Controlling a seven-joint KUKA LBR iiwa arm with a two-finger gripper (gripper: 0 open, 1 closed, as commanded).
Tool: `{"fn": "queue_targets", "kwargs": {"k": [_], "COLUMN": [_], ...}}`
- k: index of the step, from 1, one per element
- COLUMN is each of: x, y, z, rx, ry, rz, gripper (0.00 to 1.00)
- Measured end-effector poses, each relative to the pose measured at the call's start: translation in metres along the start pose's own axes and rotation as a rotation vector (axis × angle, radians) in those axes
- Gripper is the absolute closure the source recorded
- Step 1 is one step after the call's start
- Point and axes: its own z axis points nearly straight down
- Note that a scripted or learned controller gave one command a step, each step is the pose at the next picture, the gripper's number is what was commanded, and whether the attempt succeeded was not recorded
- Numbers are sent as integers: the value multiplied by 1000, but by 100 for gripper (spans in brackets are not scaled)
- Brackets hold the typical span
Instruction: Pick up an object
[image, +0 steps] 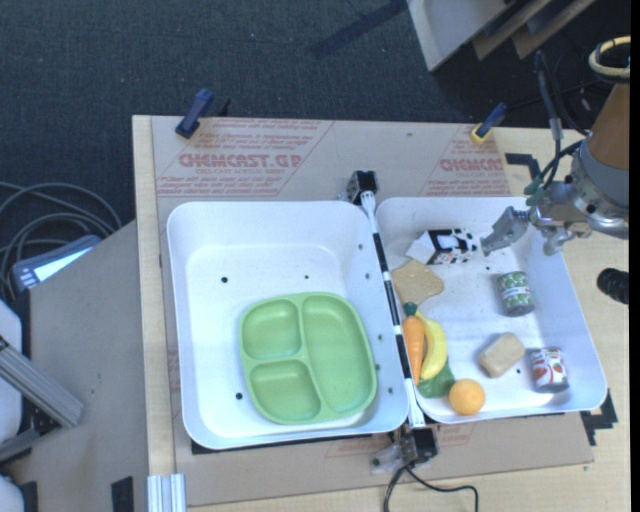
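Green-labelled can (514, 292) lies just below the tool (524, 232), whose fingers spread wide, holding nothing.

Green divided plate (305, 357) in left bin (200, 235); blue clamp (194, 113) on bench (300, 160).

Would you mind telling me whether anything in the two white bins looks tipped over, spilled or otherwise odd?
Nothing is spilled or damaged. The small green-labelled can and the red-labelled can both lie on their sides in the right white bin, and the orange carrot and yellow banana sit pressed against the bins' dividing rim.
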Motion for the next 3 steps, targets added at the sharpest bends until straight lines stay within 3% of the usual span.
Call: {"fn": "queue_targets", "kwargs": {"k": [1,2,3], "x": [-54,-72,-73], "y": [6,25,25], "z": [59,172,161], "rx": [3,1,-1], "ry": [1,2,0], "rz": [0,-1,0], "gripper": [0,0,100]}}
